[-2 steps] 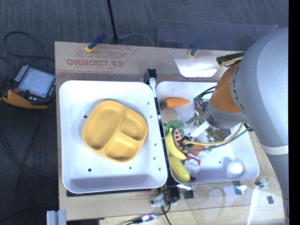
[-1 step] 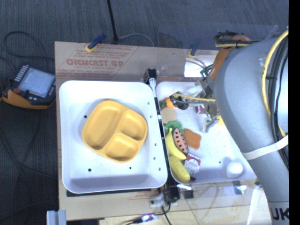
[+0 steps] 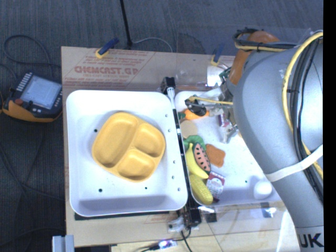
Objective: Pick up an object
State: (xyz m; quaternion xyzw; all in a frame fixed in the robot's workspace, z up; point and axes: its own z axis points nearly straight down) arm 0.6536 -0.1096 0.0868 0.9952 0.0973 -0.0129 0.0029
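Note:
The right bin (image 3: pixel 236 185) holds several toy foods along its left side: a watermelon slice (image 3: pixel 202 158), a banana (image 3: pixel 192 164), a corn cob (image 3: pixel 201 189), a green piece (image 3: pixel 193 140), an orange-brown piece (image 3: pixel 216 154), a small orange piece (image 3: pixel 191 115) and a red-and-silver wrapper (image 3: pixel 216 182). My gripper (image 3: pixel 229 129) hangs low over the bin's far middle, just right of the small orange piece and above the orange-brown one. The bulky grey arm (image 3: pixel 278 114) hides the right half of this bin.
In the left bin (image 3: pixel 84 193) lies a yellow divided plate (image 3: pixel 129 146). A white rounded object (image 3: pixel 261 188) sits near the right bin's front. A handheld control pendant (image 3: pixel 34 96) lies on the floor at left. Cables and clamps line the board's far edge.

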